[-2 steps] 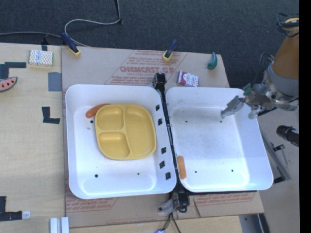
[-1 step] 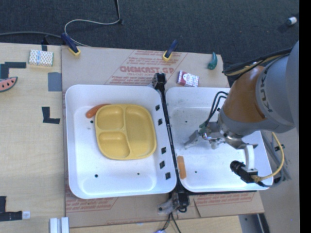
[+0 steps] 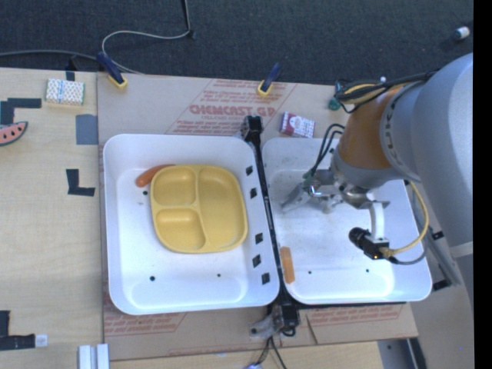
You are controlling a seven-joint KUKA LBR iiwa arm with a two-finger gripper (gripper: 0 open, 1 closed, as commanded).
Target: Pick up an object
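Nearest the bottom edge of the camera view, at about 6 o'clock, a dark clamp [image 3: 275, 323] sits where the two bins meet. Just above it, a small orange object [image 3: 287, 264] lies at the left edge of the right bin [image 3: 338, 287], against the divider and well apart from my end effector.

Up from there, in the middle of the right bin, my end effector [image 3: 296, 198] points toward 9 o'clock, low over the white floor. I cannot tell how it stands, and I see nothing in its grasp. My wrist, with its orange band [image 3: 369, 133], rises behind it toward 2 o'clock, and a yellow cable [image 3: 407, 248] loops down toward 5 o'clock.

Over at 9 o'clock from me, the left bin [image 3: 131, 275] holds a yellow sectioned tray [image 3: 198, 207], lying flat. An orange sausage-like piece [image 3: 150, 175] pokes out from the tray's upper left corner, touching it.

Farther off, toward 12 o'clock, a small red and white packet [image 3: 296, 125] rests on the cardboard [image 3: 215, 110] just beyond the right bin. Two blue and yellow clips [image 3: 111, 69] grip the cardboard's far edge. At 10 o'clock, on the bare tabletop [image 3: 38, 206], lie a patterned little block [image 3: 64, 92] and a watermelon-slice toy [image 3: 11, 133].
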